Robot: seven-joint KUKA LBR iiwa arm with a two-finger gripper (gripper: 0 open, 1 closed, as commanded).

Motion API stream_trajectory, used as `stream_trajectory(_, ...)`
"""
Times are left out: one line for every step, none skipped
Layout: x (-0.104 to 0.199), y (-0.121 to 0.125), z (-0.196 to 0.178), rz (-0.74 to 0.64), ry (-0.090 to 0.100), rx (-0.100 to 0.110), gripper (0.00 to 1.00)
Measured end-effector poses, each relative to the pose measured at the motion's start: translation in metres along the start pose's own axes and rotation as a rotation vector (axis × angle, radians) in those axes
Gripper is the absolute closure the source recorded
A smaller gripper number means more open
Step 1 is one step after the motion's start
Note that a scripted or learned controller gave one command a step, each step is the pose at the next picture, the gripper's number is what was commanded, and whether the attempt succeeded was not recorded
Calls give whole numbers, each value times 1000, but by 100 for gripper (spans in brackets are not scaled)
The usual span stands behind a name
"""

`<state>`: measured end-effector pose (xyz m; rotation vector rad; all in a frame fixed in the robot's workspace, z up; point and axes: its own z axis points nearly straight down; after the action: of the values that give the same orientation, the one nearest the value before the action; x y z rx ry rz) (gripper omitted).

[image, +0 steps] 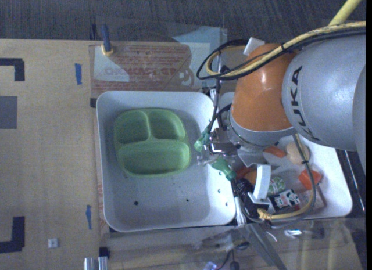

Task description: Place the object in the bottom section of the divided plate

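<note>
A green divided plate (152, 141) lies in the upper part of the left white bin (157, 205). It has two small sections at the top and one wide section (156, 155) at the bottom, and nothing lies in any of them. My gripper (210, 151) hangs under the orange wrist band (261, 97), over the left bin's right rim, just right of the plate. Small green pieces (200, 142) show at the gripper, but I cannot make out whether they are a held object or part of the tool.
The right bin (343, 202) holds several small items, among them orange pieces (308, 177), a white piece (263, 180) and a black-and-white box (283, 199). The big grey arm covers most of that bin. A cardboard sheet (142, 68) lies behind the left bin.
</note>
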<state>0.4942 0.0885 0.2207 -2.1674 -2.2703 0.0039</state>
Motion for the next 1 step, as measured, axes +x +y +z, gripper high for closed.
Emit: stream_trajectory(4,17,19,-215,0,-1,100)
